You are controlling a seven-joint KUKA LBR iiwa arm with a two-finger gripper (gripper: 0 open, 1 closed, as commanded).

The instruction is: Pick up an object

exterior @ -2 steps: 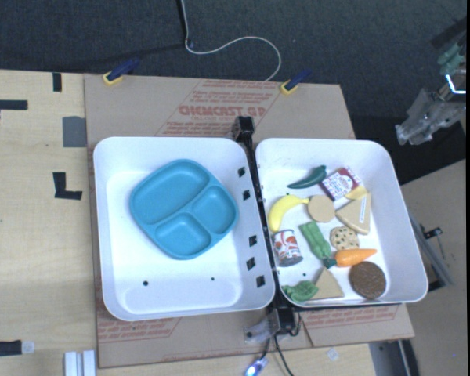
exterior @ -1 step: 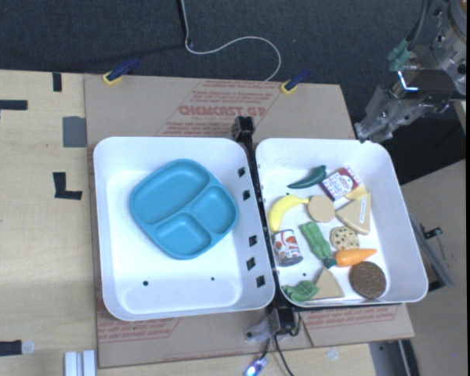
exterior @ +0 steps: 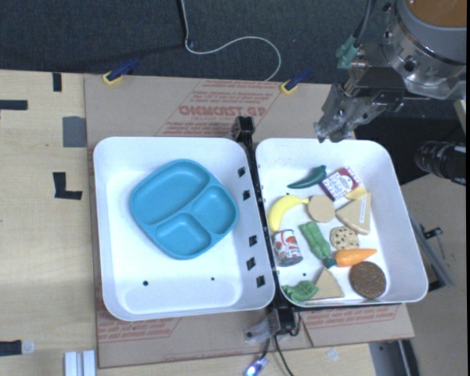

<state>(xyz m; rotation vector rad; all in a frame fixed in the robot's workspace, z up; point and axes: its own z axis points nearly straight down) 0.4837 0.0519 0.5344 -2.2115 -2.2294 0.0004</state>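
Cardboard [exterior: 211, 108] underlies two white bins. Left bin [exterior: 110, 210] holds a blue tray [exterior: 182, 207]. Right bin [exterior: 399, 210] holds toy food: banana [exterior: 284, 207], carrot [exterior: 354, 256], cookie [exterior: 368, 279]. Gripper [exterior: 333, 131] hovers above its far edge, holding nothing.

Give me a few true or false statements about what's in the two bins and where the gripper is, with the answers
1. The blue divided plate lies in the left bin. True.
2. The banana is in the left bin. False: it lies in the right bin.
3. The gripper hangs above the right bin's far edge. True.
4. The carrot is between the gripper's fingers. False: it lies in the right bin, apart from the gripper.
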